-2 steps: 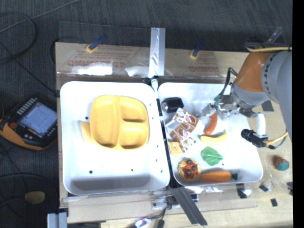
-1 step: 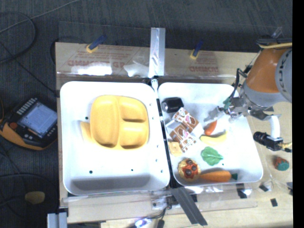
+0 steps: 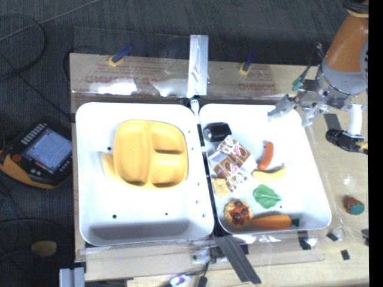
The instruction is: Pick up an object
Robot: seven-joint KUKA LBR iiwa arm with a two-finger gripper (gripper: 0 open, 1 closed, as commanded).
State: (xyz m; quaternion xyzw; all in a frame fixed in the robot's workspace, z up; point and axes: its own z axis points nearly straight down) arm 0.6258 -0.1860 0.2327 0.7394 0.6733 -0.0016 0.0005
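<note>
The surface (image 3: pixel 335 220) carries two white bins side by side. The left bin (image 3: pixel 96 178) holds one yellow divided tray (image 3: pixel 149 153), and nothing else in it can be made out. The right bin (image 3: pixel 308 178) holds the loose items any pick would come from.

The arm (image 3: pixel 350 40) sits at about two o'clock from the right bin, above its far right corner, with the gripper (image 3: pixel 299 103) near the rim and well apart from every item. Whether the jaws are wide or narrow cannot be told at this size, and nothing shows between them. By that reading the task is at its start: nothing is lifted, and the approach, descent, closing and lift all remain.

Counted in the right bin, largest first: one patterned packet (image 3: pixel 230 163) near the centre; one carrot (image 3: pixel 272 221) at six o'clock; one round brown toy (image 3: pixel 237 212) touching the carrot's left end; one red sausage (image 3: pixel 266 154) at three o'clock; one banana (image 3: pixel 269 172) just beneath it; one green leaf (image 3: pixel 266 195); one black object (image 3: pixel 216 130) at eleven o'clock.
</note>
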